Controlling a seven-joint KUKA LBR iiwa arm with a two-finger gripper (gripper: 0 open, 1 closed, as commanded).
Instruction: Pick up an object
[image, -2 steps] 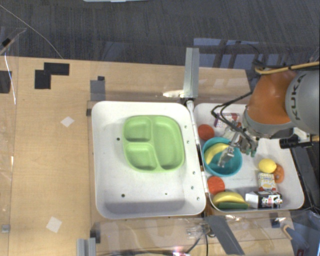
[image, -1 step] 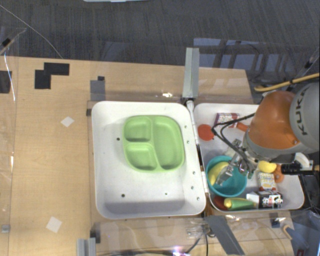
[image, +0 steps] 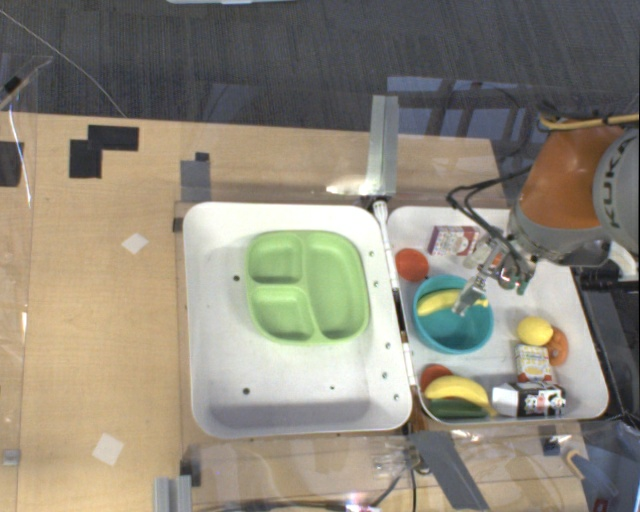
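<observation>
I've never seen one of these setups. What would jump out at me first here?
Probably the green divided plate, lying alone in the middle of the left bin. Next, the robot arm's orange band at the right, with its gripper reaching down over a blue bowl in the right bin, amid bright toy food such as a banana and a lemon.

Green 3-compartment tray (image: 305, 285) in left bin (image: 215, 400); black tape marks (image: 100, 148), probably.

My view: light wooden bench top (image: 90, 330) across the lower frame; dark grey carpet (image: 250, 50) along the top; black tape marks (image: 100, 148) upper left; metal bracket (image: 383, 145) upper centre.
</observation>
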